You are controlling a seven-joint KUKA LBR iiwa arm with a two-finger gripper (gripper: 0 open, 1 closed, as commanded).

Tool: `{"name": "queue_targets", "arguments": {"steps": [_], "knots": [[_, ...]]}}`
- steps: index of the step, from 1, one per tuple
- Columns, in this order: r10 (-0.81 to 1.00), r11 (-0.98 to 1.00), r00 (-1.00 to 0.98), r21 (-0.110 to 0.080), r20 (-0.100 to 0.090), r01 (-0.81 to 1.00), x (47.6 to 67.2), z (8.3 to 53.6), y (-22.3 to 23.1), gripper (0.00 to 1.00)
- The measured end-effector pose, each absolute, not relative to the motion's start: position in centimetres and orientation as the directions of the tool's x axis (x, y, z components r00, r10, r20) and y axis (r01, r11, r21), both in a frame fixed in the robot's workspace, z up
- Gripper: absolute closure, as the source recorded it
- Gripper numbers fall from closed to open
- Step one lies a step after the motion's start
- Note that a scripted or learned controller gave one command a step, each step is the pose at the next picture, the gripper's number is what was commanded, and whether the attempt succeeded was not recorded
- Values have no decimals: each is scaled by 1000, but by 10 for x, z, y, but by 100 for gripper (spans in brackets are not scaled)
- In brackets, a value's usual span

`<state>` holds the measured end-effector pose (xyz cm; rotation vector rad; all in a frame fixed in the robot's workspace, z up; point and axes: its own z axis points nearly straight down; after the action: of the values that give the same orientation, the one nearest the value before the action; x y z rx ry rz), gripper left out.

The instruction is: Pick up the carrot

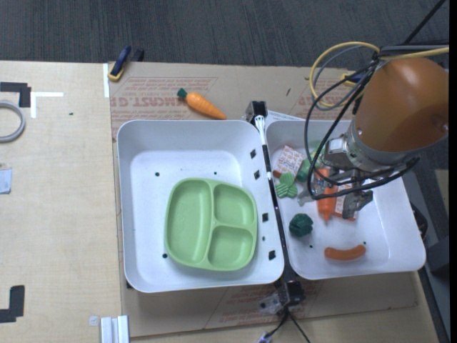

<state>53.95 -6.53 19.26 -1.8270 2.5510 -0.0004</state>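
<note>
Our tool (337, 195) hangs low over the right shallow white bin (400, 227), under the big grey and orange arm (400, 106). We cannot tell how wide the tool is, because its dark parts and wires hide it.

Right at the tool we see a small orange pointed thing (327, 207). We think it is a toy carrot. Its long side runs up and down in the view, with the tip toward us. It touches the tool or sits just under it; we cannot tell if it is held.

Near it lie a dark green toy broccoli (300, 224) and a red-orange toy sausage (345, 252).

Another orange toy carrot with a green top (202, 104) lies well apart, up and left on the brown cardboard surface (164, 91), outside both bins.
</note>
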Motion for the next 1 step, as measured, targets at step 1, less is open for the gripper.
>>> {"name": "queue_targets", "arguments": {"steps": [1], "knots": [[-999,44,-44,-4,-2,-999,539,193,-47,0]]}}
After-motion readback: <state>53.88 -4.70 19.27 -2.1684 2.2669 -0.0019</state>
